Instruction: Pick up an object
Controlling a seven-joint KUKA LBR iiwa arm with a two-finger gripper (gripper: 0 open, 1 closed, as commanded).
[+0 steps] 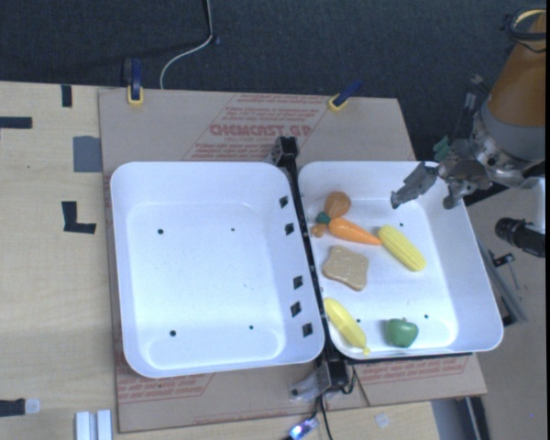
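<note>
Brown cardboard sheet [257, 122] over the wooden bench [37, 246], printed red, pinned at its far edge by two clamps. On it, two shallow white bins side by side: left bin [202, 264] bare white inside, right bin [458, 282] holding all the toy food. Grey arm with orange band [522, 81] reaching in from the right, above the far right corner of the right bin. Gripper [433, 189] hanging over that bin's far right part, two dark fingers spread apart, nothing between them, well clear of the items below. Orange carrot [352, 232] lying slantwise near the bin's middle, green stub toward the divider. Yellow corn cob [402, 247] just right of the carrot tip, nearest of all items to the gripper. Tan bread slice [346, 268] just below the carrot, flat on the floor. Yellow banana-like piece [346, 325] at the near left corner, close beside the divider. Green pepper [401, 332] near the front wall, right of the yellow piece. Small brown rounded item [336, 203] at the far end, just above the carrot, kind unclear.
</note>
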